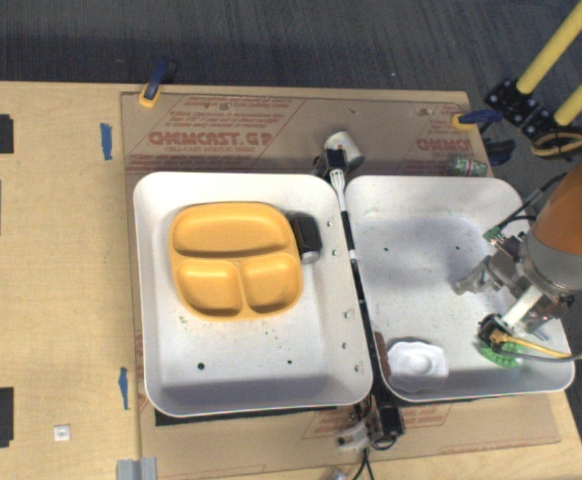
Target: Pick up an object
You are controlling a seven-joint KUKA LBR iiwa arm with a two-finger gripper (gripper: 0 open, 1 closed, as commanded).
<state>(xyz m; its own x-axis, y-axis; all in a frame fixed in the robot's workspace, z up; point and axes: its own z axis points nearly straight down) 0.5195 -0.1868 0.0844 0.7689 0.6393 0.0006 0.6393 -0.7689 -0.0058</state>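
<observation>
Two shallow white bins are seen from above, set side by side on a cardboard sheet (221, 128). The gripper (476, 278) is placed over the right part of the right bin (411, 218), on an arm reaching in from the right. Whether it is open or closed cannot be told.

A small white lump (416, 359) is found at the near edge of the right bin, close to its left corner. It lies to the near left of the gripper and apart from it, with bare bin floor between the two.

In the left bin (231, 368) a yellow tray (236, 258) with three compartments is laid in the far half. A small black block (306, 236) is seen touching the tray's right edge, just beside the walls where the bins meet. Those walls stand between the gripper and both of these things.
</observation>
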